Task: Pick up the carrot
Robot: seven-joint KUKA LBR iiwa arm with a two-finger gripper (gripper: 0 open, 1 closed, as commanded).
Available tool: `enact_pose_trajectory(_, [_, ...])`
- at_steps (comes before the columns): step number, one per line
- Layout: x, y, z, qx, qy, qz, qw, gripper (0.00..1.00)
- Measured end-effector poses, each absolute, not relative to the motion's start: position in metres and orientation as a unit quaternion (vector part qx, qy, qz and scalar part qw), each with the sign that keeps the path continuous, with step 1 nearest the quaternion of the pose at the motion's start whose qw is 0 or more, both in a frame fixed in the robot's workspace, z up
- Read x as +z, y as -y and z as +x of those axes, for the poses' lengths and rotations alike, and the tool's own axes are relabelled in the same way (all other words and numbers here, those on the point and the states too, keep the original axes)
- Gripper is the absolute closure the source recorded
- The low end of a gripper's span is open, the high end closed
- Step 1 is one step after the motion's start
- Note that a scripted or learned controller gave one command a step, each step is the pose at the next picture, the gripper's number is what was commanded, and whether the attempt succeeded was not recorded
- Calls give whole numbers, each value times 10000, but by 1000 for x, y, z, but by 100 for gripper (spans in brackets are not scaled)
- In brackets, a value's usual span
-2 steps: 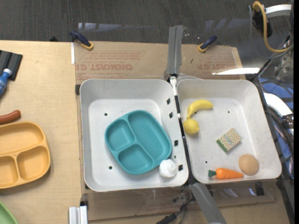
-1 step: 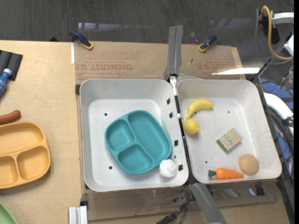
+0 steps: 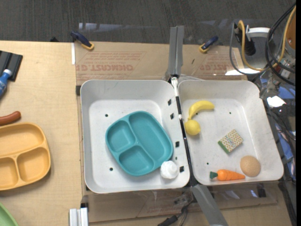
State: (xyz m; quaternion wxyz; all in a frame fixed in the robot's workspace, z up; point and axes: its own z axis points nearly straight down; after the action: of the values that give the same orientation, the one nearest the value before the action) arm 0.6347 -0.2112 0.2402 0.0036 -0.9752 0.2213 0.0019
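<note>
Now, left to right across the bench:

Bench, far left: a yellow divided tray [image 3: 21, 155] lies on the wooden top, well apart from both bins, with a reddish sausage-shaped thing [image 3: 9, 117] just above it.

Left bin [image 3: 89, 126]: holds a teal divided plate [image 3: 138, 142] set at a slant, and a white ball [image 3: 169, 169] touching the plate's lower right edge.

Right bin [image 3: 263, 121]: a banana [image 3: 201, 108] and a lemon [image 3: 192, 127] sit close together near the divider; a small patterned block [image 3: 231, 141] lies mid-bin; a tan egg-shaped thing [image 3: 250, 165] sits in the near right corner.

Carrot [image 3: 226, 175]: in the right bin, against the near wall, just left of the egg-shaped thing and close to touching it.

Carrot's long axis: roughly level across the view, along the near wall, green top at the left and orange tip pointing right toward the egg.

Arm: cables and hardware show at the upper right edge, beyond the right bin's far corner; the gripper itself I cannot make out.

Fingers: cannot tell whether they are spread or pressed together.

Key relation: the carrot lies toward the near side and a little leftward from where the arm enters, diagonally across the right bin.

Judgement for the grasp: the fingers would likely need to close across the carrot's short width, one toward the near wall and one toward mid-bin; the wall leaves little room on that side.

Risk: the egg-shaped thing beside the tip could get nudged.
</note>
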Motion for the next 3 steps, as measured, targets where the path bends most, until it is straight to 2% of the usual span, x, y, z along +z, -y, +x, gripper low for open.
enact_pose_trajectory(1, [344,221,582,-13,-1667,-9860,39,100])
enact_pose_trajectory(2, [254,199,614,27,-2412,-9705,36,100])
enact_pose_trajectory(3, [240,220,660,-22,-998,-9950,33,100])
